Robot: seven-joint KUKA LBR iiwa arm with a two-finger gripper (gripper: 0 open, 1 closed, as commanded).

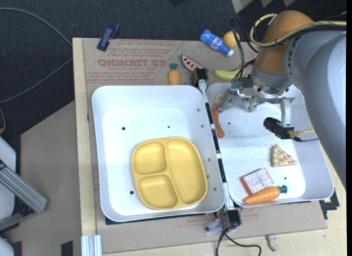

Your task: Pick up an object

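Observation:
My gripper [242,98] hangs low over the far left corner of the right bin [313,186]. Nothing can be seen held in it. Just to its left, a thin orange-red strip [218,123] lies along the bin's left wall. Nearer the front lie a pizza slice [283,156], a red and white packet [257,180] and a carrot [264,194]. The left bin [110,123] holds a yellow divided plate [168,171].
Behind the bins, on the cardboard, lie a banana [226,74], a blue bottle [216,42], a yellow fruit [231,39], a watermelon slice [190,62], a small orange toy [174,76] and a blue object [107,36]. The arm covers the right bin's far right.

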